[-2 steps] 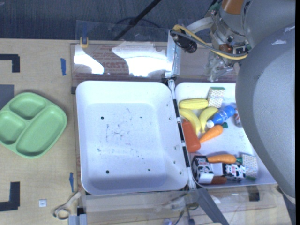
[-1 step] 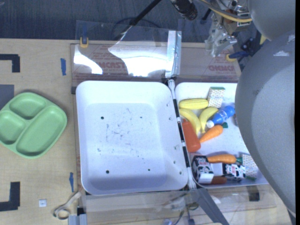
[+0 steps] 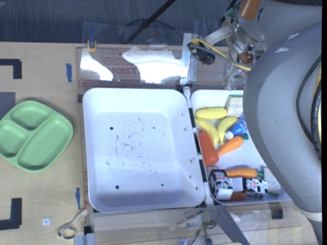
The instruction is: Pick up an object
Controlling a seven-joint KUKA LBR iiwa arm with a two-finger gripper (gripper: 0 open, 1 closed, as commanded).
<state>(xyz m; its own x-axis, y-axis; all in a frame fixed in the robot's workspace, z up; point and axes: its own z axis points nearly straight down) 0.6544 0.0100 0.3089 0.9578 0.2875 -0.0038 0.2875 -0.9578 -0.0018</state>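
The right bin (image 3: 200,95) holds a heap of toy items. Two yellow bananas (image 3: 210,113) lie at its far end, with a red-orange stick (image 3: 207,148) and an orange carrot (image 3: 230,145) beside them. A small blue and white bottle (image 3: 236,131) sits between the bananas and the arm. Nearer the front lie a second carrot (image 3: 243,173) and a black and white patterned box (image 3: 220,184). My gripper (image 3: 234,71) hangs over the far rim of this bin, above the bananas, with nothing visibly in it. The grey arm (image 3: 286,116) covers the bin's right side.
The left white bin (image 3: 102,101) sits next to the right one, sharing a middle rim. A green divided plate (image 3: 33,135) rests on the bench at far left. A clear shiny panel (image 3: 133,65) stands behind the bins. Cables (image 3: 204,52) trail near the wrist.
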